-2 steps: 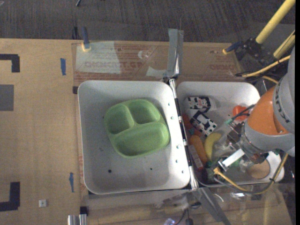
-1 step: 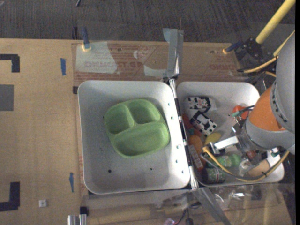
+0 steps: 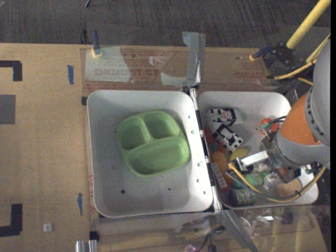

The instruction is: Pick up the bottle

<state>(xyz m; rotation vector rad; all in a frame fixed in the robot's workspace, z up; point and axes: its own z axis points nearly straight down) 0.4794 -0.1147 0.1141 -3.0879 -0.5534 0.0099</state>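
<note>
A: Hand (image 3: 261,168) first: where is it seen?

B: It is seen low in the right bin (image 3: 247,100), at the end of the grey arm (image 3: 315,125) with the orange band, which is reached in from the right. It is set down among the clutter at the near side of that bin. How far it is opened cannot be told, and nothing can be made out as gripped.

A: Now the rest, largest first.

B: The surface (image 3: 42,140) is of pale wood, marked with black corner shapes and small strips of blue tape. Two shallow white bins are borne on it side by side, touching along their middle edge. In the left bin (image 3: 105,109) a green divided plate (image 3: 153,143) is laid, roughly in the middle, with three compartments turned up.

A: And the right bin?

B: A heap of small things is held there. Two black-and-white cow-patterned pieces (image 3: 226,125) are seen toward the far left part. An orange and yellow item (image 3: 231,156) is lodged just beside the dividing edge.

A: The bottle?

B: A green bottle-like item (image 3: 244,196) is seen at the near edge of the right bin, just below the hand; whether it is touched cannot be told.
</note>
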